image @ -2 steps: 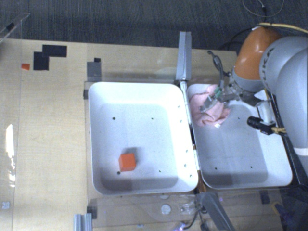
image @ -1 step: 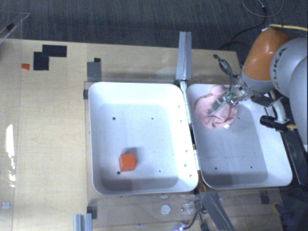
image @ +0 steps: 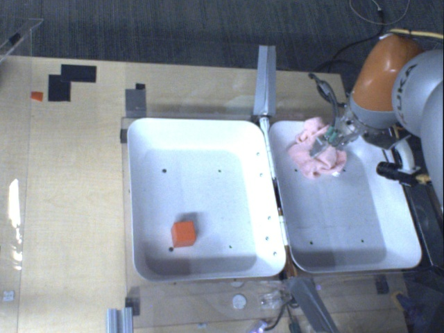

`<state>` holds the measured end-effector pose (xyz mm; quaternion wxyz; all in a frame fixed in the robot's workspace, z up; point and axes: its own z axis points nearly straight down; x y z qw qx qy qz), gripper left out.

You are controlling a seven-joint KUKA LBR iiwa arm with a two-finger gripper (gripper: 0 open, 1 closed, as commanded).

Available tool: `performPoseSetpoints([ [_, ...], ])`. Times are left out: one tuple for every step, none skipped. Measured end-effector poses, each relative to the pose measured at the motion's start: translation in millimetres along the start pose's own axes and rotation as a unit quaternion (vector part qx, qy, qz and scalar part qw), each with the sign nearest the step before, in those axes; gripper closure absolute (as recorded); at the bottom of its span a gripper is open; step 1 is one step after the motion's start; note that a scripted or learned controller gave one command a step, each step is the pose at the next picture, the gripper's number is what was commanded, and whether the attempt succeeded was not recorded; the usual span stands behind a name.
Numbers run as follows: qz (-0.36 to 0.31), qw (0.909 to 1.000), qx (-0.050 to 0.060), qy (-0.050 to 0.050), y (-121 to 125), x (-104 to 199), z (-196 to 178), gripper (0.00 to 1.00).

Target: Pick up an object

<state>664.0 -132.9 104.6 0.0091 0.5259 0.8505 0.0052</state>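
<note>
A crumpled pink cloth [image: 313,152] lies in the right bin [image: 347,234], near its far edge. My gripper [image: 323,146] reaches in from the right and is down on top of that cloth, its fingertips sunk among the folds. An orange block [image: 184,233] rests in the left bin [image: 201,151], toward its near left part, far from the gripper.
A grey metal divider post [image: 265,82] stands between the bins at the back. Black markers [image: 69,80] and a small orange tag [image: 37,96] lie on the wooden bench at the far left. Cables run behind the arm at the upper right.
</note>
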Motion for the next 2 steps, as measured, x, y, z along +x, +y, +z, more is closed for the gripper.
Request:
performPoseSetpoints([
  [-0.059, 0.9983, 0.001, -0.001, -1.9, 32.0, 10.5, 1.0],
  [-0.102, 0.9948, 0.003, 0.002, 45.0, 69.3, -93.5, 1.0],
])
